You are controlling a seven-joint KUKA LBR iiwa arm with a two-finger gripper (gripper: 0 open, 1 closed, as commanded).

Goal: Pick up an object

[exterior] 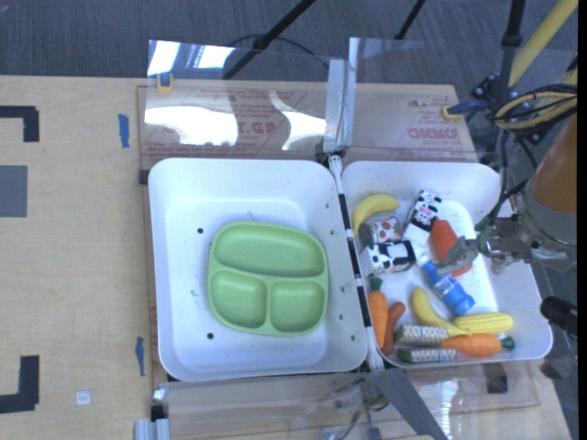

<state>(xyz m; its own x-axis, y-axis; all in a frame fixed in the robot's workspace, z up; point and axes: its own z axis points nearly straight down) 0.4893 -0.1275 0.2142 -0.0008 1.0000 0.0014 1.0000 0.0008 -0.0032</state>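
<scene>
Two white bins sit side by side on the desk [73, 273]. The left bin [174, 200] holds a green divided plate [268, 277] with three compartments, lying flat near the bin's middle. The right bin [477, 186] is crowded with small toys: a yellow banana [374, 209] toward the back, two black-and-white cow figures [425, 211] and [393, 258] (the second sits just in front of a small printed box), a red piece [444, 238], a blue bottle [449, 291], a second banana [426, 308], a yellow corn cob [484, 323], and orange carrots [378, 317] and [472, 345] along the near edge.

The arm comes in from the right, its orange band above the right bin's far corner. The jaws [461, 257] hang low over the right bin, just above the red piece and the top of the blue bottle; whether they are apart or closed on anything cannot be made out.
</scene>
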